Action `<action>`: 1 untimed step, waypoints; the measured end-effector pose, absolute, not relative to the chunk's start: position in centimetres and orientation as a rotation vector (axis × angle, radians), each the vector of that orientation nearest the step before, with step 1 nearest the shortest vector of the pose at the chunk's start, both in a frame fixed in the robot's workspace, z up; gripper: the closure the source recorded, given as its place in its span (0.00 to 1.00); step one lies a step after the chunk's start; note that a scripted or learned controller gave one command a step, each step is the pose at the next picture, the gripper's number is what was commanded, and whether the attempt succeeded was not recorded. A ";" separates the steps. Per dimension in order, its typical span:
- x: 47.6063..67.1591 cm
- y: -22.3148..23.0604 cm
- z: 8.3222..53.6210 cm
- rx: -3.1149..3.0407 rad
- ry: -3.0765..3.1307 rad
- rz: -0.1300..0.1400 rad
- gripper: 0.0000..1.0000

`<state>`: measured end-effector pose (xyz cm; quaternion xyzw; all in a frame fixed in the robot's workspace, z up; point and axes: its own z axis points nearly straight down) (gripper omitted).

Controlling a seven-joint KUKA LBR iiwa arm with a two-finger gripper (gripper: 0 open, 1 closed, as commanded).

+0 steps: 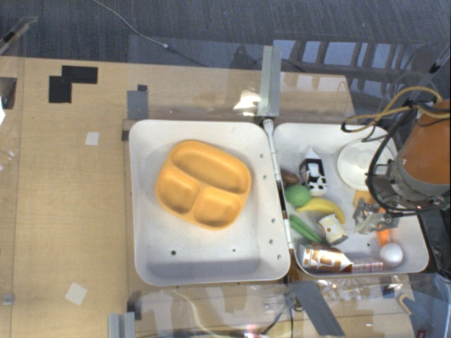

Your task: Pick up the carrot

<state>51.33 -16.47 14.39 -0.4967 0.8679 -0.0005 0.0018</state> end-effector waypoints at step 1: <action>53.8 -12.0 16.2 -1.909 2.485 -0.004 1.00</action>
